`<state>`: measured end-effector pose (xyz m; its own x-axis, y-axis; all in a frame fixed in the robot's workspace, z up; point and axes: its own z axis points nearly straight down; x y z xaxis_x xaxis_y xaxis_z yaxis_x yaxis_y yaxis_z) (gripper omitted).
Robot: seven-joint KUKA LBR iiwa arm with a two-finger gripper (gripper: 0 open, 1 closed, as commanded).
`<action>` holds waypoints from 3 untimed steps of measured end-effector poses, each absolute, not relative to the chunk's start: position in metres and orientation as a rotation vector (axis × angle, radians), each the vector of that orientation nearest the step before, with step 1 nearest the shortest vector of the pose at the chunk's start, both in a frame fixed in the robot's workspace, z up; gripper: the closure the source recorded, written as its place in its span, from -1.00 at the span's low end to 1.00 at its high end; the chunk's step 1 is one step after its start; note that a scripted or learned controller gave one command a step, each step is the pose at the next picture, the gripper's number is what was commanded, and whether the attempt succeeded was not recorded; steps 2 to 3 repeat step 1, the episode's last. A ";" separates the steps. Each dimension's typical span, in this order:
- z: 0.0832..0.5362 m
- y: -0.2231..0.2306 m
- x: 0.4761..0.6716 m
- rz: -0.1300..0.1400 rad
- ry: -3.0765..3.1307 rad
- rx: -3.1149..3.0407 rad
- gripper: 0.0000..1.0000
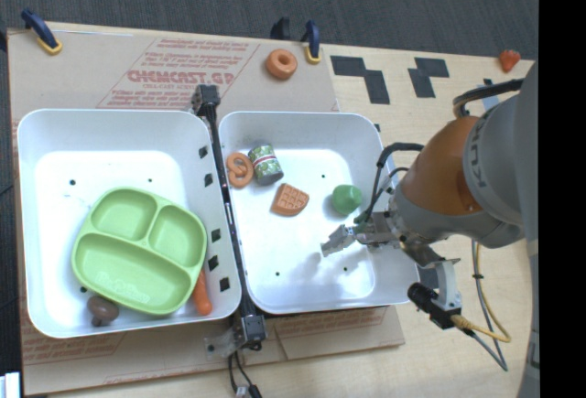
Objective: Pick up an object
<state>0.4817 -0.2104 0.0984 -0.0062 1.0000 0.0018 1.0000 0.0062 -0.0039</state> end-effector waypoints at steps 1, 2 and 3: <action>0.091 -0.159 0.509 0.001 -2.229 -2.211 -1.00; 0.091 -0.159 0.509 0.001 -2.229 -2.211 -1.00; 0.091 -0.159 0.509 0.001 -2.229 -2.211 -1.00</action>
